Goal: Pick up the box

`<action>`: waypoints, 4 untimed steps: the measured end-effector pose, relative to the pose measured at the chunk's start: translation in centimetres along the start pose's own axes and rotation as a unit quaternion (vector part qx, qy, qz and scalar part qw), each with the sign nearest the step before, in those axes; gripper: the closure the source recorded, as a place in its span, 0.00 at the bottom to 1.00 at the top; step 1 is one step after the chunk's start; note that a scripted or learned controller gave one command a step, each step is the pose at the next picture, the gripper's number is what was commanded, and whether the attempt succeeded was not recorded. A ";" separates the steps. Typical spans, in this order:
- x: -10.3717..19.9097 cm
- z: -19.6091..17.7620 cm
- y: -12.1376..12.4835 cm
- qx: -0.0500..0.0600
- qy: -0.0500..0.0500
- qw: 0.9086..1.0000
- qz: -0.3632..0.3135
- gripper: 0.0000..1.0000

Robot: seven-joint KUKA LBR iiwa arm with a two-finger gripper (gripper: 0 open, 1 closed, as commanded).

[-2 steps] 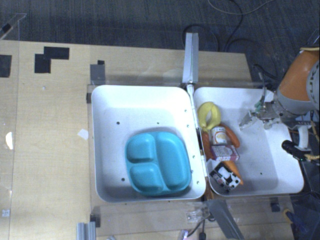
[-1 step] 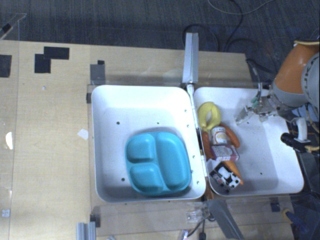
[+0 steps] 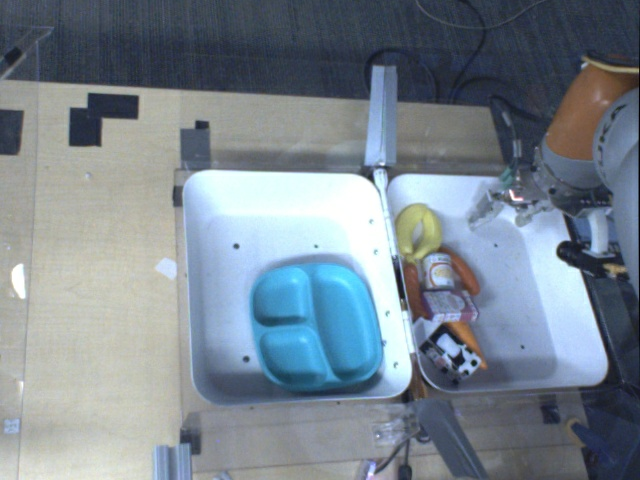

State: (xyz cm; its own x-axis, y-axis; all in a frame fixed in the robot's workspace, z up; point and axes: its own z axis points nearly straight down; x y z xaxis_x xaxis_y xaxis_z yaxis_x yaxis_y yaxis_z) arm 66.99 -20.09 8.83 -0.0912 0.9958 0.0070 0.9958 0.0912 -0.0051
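A small pale box (image 3: 451, 305) with a pinkish label lies in the right bin (image 3: 540, 308), along its left side, wedged among other items. My gripper (image 3: 506, 208) hovers over the bin's far right corner, well up and to the right of the box. Its two metal fingers (image 3: 484, 211) are spread apart and nothing sits between them, so it is open.
Beside the box are a yellow banana-like piece (image 3: 419, 230), a small can (image 3: 438, 270), orange carrot-like pieces (image 3: 466, 274) and a black-and-white item (image 3: 448, 354). The left bin (image 3: 220, 268) holds a blue compartment tray (image 3: 315, 324). A metal post (image 3: 381, 118) stands between the bins.
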 end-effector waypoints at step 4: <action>0.0 0.1 -4.6 -0.006 -0.004 1.000 0.020 0.00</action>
State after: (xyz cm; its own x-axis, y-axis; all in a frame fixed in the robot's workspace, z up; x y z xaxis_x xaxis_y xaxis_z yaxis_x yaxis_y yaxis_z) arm 62.39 -20.48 8.78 -0.0503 0.9987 -0.0010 0.9987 0.0503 0.0072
